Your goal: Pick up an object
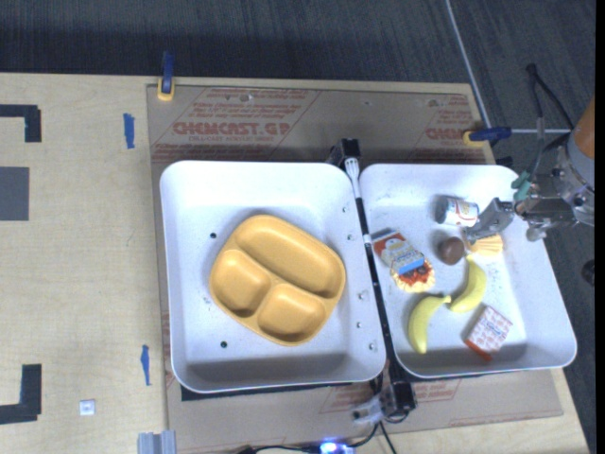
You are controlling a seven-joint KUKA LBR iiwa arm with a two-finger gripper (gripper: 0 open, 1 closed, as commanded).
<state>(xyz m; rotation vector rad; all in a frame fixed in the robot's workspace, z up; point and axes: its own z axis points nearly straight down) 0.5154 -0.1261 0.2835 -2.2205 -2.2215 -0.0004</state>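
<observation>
Camera view: two white bins sit side by side on the bench. The left bin (184, 206) carries a yellow tray (275, 279) with three compartments, lying near its middle. The right bin (558, 334) carries the loose things: a small can (458, 210) toward the far edge, a brown ball (451, 250) and a cheese wedge (487, 246) just nearer than it, a snack packet (405, 261) by the left edge, two bananas (470, 289) (424, 321) near the middle and a red-and-white packet (488, 331) toward the near right corner.

The gripper (493, 218) reaches in over the right edge, low over the far half of the bin. I cannot tell how its jaws stand; nothing shows between them. The cheese lies just on the near side of the tip, the ball slightly left of that, the can to its left. These three are the closest candidates, probably needing only a short drop. The bananas lie farther toward the near edge, long axes running roughly far-to-near.
</observation>
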